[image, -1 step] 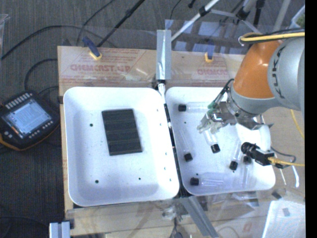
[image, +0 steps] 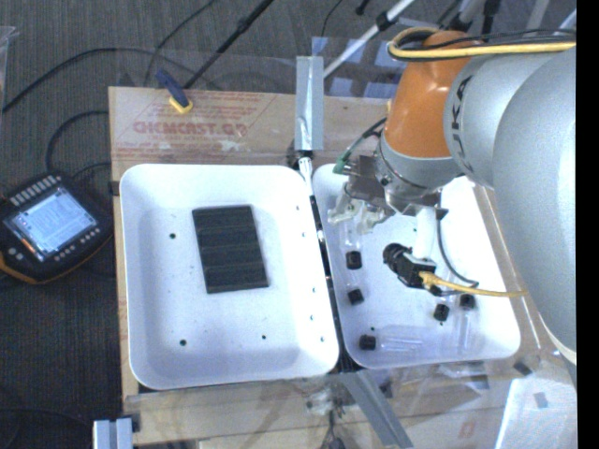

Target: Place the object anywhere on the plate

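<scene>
A dark ribbed rectangular plate (image: pixel 229 248) lies flat in the middle of the left white bin (image: pixel 150 344). Several small black pieces sit in the right bin (image: pixel 496 340): one (image: pixel 353 260) just below the gripper, one (image: pixel 355 296) nearer the front, one (image: pixel 368 342) by the front wall and one (image: pixel 441 312) further right. My gripper (image: pixel 360 215) hangs over the far left part of the right bin, close to the divider between the bins and a little above the nearest black piece. Nothing is visibly held in it.
Clear plastic bits (image: pixel 402 344) lie near the right bin's front wall. The arm's grey and orange body (image: pixel 440 110) covers the right bin's far right side. A teach pendant (image: pixel 47 224) sits on the floor to the left, off the bench.
</scene>
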Controlling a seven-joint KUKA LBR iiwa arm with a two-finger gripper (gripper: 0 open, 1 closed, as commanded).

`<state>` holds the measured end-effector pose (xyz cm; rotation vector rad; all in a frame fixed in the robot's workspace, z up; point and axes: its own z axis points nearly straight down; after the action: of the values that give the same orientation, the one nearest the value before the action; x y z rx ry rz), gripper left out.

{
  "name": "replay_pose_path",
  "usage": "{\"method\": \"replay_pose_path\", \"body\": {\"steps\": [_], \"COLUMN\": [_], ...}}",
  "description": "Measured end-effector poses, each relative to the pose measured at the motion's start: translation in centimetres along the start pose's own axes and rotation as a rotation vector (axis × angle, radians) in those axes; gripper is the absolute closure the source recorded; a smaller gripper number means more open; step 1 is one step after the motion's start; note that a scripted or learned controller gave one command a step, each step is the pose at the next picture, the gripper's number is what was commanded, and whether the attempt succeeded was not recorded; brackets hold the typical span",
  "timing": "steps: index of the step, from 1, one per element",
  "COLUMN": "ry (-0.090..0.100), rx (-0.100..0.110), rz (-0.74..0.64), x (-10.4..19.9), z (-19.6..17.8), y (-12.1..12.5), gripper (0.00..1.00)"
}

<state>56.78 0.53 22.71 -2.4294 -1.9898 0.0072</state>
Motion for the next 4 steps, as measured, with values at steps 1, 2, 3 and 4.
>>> {"method": "replay_pose_path", "body": {"steps": [1,2,3,4], "ry": [-0.001,-0.001,-0.001,-0.002], "rx": [0.001,0.000,0.000,-0.004], "rz": [-0.198,-0.239,-0.332,-0.664], "x": [7.6,13.4,16.4,20.2], "z": [4.6,1.0,-0.2,-16.9], "y": [0.8,-0.2,-6.4,-2.6], "gripper": [1.00,1.00,1.00,1.00]}}
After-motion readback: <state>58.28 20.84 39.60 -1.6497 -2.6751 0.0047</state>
